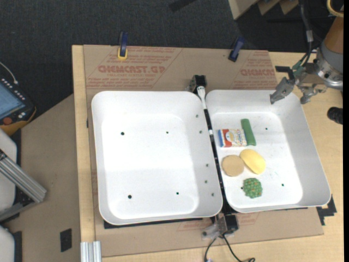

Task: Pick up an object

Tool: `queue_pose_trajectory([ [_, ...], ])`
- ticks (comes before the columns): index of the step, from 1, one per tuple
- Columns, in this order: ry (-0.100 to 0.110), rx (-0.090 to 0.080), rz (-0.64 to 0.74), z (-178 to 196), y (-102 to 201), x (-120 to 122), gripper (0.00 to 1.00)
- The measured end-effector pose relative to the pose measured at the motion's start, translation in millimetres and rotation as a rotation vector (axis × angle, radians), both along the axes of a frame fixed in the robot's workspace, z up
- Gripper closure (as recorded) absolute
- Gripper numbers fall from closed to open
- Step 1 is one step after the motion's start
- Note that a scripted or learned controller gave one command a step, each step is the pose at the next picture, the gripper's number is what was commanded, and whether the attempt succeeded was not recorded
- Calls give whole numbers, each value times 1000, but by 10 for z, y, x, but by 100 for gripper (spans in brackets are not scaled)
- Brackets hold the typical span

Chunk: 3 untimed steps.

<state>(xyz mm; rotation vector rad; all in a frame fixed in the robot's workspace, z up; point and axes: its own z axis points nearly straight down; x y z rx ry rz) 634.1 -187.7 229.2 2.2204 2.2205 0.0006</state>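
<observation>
The right bin (305, 146) holds several small objects: a green bar (248, 132), a white packet with red and blue print (232, 138), a yellow lemon-like piece (253, 161), a tan round disc (233, 166) and a green bumpy ball (252, 188). My gripper (293, 90) hangs above the far right corner of that bin, well away from the objects. Its two fingers (279, 93) are spread apart with nothing between them.
The left bin (109, 146) lies beside the right one, with a black divider strip (210, 141) between them. Both rest on a cardboard sheet (163, 64) held by blue clamps (122, 45) at the back edge. A cable connector (223, 228) sits at the front.
</observation>
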Motion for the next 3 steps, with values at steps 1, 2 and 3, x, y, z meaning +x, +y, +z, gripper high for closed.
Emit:
queue_pose_trajectory([
  [1,2,3,6,215,618,-183,0],
  [2,9,3,2,-594,818,-263,0],
  [3,8,3,-1,-1268,938,-386,0],
])
